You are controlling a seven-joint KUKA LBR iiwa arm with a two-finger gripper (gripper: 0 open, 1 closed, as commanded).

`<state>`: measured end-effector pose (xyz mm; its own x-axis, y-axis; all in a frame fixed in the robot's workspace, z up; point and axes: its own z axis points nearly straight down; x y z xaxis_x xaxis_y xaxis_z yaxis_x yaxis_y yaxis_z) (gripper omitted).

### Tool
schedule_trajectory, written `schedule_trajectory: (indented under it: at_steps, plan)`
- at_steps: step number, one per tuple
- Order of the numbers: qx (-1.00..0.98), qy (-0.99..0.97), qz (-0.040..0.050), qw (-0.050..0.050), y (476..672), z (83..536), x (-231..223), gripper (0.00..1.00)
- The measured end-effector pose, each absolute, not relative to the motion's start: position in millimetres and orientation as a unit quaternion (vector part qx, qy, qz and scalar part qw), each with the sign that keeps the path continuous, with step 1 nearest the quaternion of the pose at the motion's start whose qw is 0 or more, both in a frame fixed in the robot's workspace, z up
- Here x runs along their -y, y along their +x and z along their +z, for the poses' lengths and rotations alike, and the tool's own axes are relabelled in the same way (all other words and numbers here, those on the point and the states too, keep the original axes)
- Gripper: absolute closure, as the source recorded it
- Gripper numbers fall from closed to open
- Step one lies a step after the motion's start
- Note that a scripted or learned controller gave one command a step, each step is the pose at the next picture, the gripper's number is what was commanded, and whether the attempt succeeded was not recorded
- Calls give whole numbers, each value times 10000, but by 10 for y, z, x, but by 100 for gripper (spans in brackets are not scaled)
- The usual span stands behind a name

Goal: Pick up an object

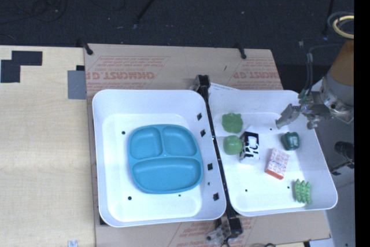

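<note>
1. Blue is the first thing you meet on the left: a divided plate (165, 158) with three compartments lies flat in the left bin (110, 118), alone there and well apart from the arm.
2. Cross the black divider (211, 147) and you reach the right bin (324, 182), where the pickable things lie. Nearest the divider sit two green lumps, the upper one (232, 122) just above the lower one (233, 144).
3. Just beside the lower lump lies a small black-and-white item (250, 146); I cannot tell whether the two touch. To its right lies a pink-and-white packet (277, 163), tilted.
4. Further right sits a small dark-green object (290, 140), and near the bin's lower right corner a ridged green piece (302, 191).
5. Your pincer (298, 111) hangs over the upper right part of this bin, just above and left of the dark-green object. Nothing shows between its fingers; how far apart they stand I cannot tell.
6. My reading: you are at the approach step, with nothing lifted yet. The dark-green object looks the likeliest target, being closest.
7. Next, you would need to centre over one item, descend, and close squarely. The packet and the ridged piece stand free of neighbours, so they look the easier grasps.
</note>
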<state>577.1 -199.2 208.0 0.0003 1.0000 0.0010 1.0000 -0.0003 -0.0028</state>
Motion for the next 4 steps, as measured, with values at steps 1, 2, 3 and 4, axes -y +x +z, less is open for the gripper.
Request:
schedule_trajectory:
  at_steps: [1,2,3,4]
  plan:
    - [7092,-7050,12,54,5366,1834,1087,0]
    - [7101,-7041,3,35,5282,1870,172,0]
    - [7070,-7072,19,28,5285,1969,234,100]
    - [7113,-7029,-73,-30,5205,3621,-671,100]
